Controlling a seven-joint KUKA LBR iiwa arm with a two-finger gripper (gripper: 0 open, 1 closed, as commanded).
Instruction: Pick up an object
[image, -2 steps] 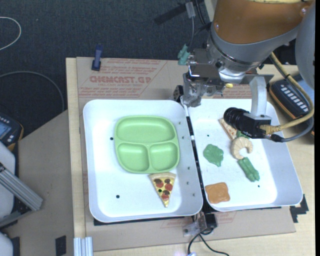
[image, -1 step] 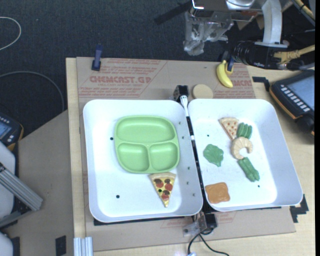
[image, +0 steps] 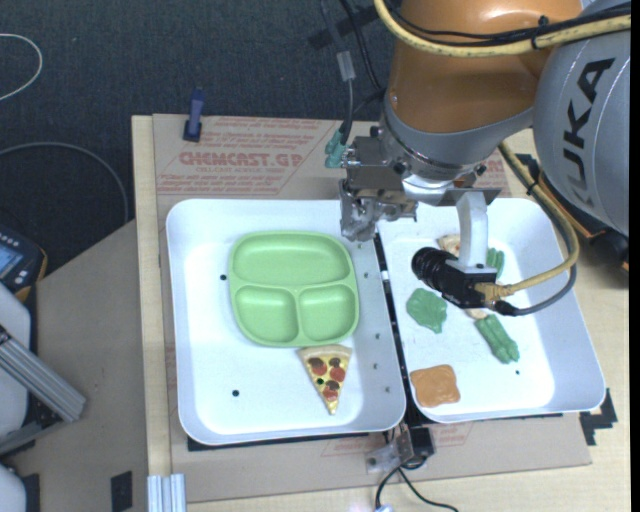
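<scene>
Claw (image: 358, 225) hovers above the divide between both bins, just beside the green plate (image: 294, 287); whether it is apart or together cannot be told.

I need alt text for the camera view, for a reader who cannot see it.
A grey and orange arm reaches over two white bins, its gripper at the divider between them. The left bin holds a green tray and pizza slice; the right bin holds small toy foods.

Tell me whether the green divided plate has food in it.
Empty: all three compartments of the plate show bare green; the pizza slice lies beside it.
</scene>
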